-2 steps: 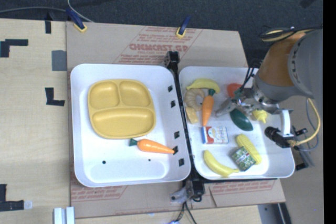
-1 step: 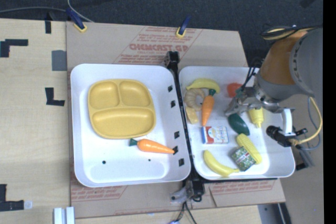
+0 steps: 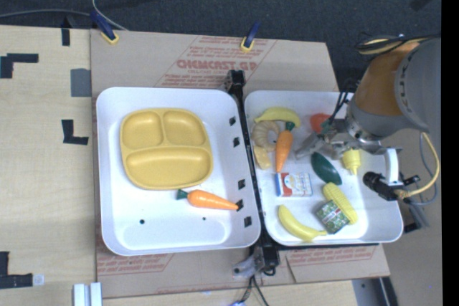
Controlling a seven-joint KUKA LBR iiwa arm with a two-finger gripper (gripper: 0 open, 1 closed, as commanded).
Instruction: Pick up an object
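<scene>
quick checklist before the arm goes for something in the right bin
1. Gripper over the right bin: ok.
2. Anything held: cannot tell.
3. Target close by: ok, green item and carrot lie next to it.
4. Room around targets: not ok, banana, corn and box crowd together.
5. Left bin out of the path: ok, tray sits apart.

Even, fairly bright overhead light, white bins point(image 3: 115, 154) slightly washed out, soft faint shadows under objects, dark floor dim at top, mild blur and coarse grain throughout
</scene>
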